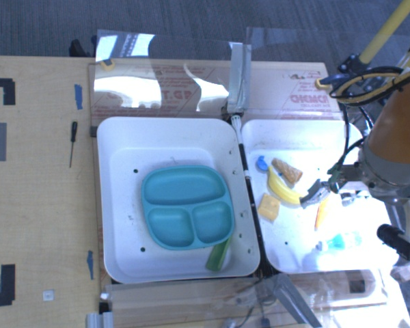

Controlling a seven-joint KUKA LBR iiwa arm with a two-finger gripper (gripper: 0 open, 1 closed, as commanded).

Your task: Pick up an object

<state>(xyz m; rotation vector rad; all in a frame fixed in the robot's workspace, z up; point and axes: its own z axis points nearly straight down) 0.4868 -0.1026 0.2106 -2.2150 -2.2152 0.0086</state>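
Camera view, operator: your grey two-finger gripper (317,195) hangs low in the right-hand shallow white bin (295,132), reached in from the right on the grey arm with its orange band (395,125). The dark tips sit just beside the right end of a curved yellow plastic banana (281,187), and I cannot tell whether they touch it or how wide they stand; nothing is plainly between them. Just right of the tips you have a slim orange carrot-shaped piece (320,214) lying nearly upright in the view. Left of the banana's lower end rests a pale yellow wedge like a block of cheese (268,208). Above the banana lies a tan, brown-topped piece like a bread slice (287,170), touching or overlapping the banana's upper end, and next to that a small blue round piece (262,162). Near the front of this bin a teal and clear object (339,242) lies in strong glare, its shape too washed out to name. Across the divider, the left-hand shallow white bin (116,197) holds a teal plastic plate with three compartments (187,206), and a green elongated vegetable-like piece (218,256) leans at that plate's lower right edge. Both bins stand on a pale wooden bench (37,203), where a small dark screwdriver (72,142) lies well apart to the left.
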